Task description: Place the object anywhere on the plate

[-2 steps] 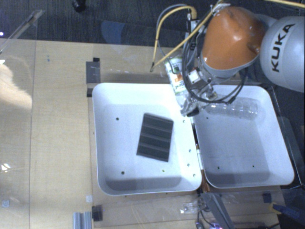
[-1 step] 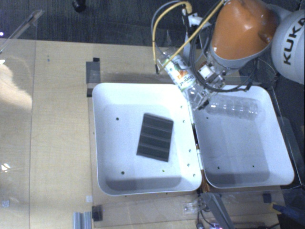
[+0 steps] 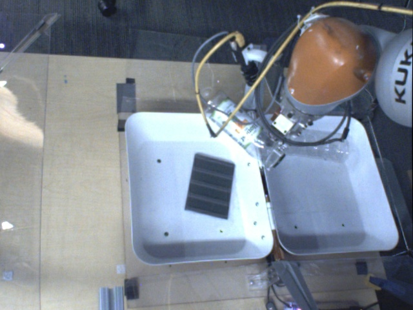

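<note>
A dark ribbed rectangular plate (image 3: pixel 210 186) lies flat in the middle of the left bin (image 3: pixel 145 237), slightly tilted. My gripper (image 3: pixel 271 154) hangs over the far end of the wall between the two bins, up and to the right of the plate and apart from it. The orange wrist band (image 3: pixel 326 60) and cables hide most of it. A faint, clear shape (image 3: pixel 329 149) lies at the back of the right bin (image 3: pixel 335 199), just right of the gripper; I cannot make out what it is.
The two white bins sit side by side on a wooden bench (image 3: pixel 71 173). A yellow cable (image 3: pixel 206 63) loops over the left bin's far edge. Black clamps (image 3: pixel 127 99) stand at the left bin's far-left corner.
</note>
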Controlling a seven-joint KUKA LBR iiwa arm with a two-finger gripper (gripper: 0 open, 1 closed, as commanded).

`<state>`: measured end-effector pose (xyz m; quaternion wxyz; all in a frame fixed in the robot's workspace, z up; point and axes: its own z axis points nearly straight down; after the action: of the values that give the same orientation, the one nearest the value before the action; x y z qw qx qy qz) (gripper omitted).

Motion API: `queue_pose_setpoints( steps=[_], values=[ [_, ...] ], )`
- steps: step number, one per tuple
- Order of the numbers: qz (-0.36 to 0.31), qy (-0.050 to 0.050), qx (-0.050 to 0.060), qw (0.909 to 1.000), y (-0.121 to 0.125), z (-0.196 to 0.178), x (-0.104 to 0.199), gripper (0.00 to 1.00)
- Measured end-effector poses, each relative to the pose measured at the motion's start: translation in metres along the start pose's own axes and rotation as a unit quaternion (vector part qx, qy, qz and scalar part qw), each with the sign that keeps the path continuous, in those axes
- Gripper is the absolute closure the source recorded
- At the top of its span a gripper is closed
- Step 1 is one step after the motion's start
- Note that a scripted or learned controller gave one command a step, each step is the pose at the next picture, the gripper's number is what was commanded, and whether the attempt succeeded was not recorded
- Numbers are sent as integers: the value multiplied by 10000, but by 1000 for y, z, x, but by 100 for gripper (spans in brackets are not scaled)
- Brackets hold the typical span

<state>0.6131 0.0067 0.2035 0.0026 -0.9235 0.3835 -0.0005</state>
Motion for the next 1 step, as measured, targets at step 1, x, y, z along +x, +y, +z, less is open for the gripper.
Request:
queue_pose_setpoints(
  steps=[1],
  values=[
    [-1407, 15, 23, 9900, -22, -74, 15, 100]
  ],
)
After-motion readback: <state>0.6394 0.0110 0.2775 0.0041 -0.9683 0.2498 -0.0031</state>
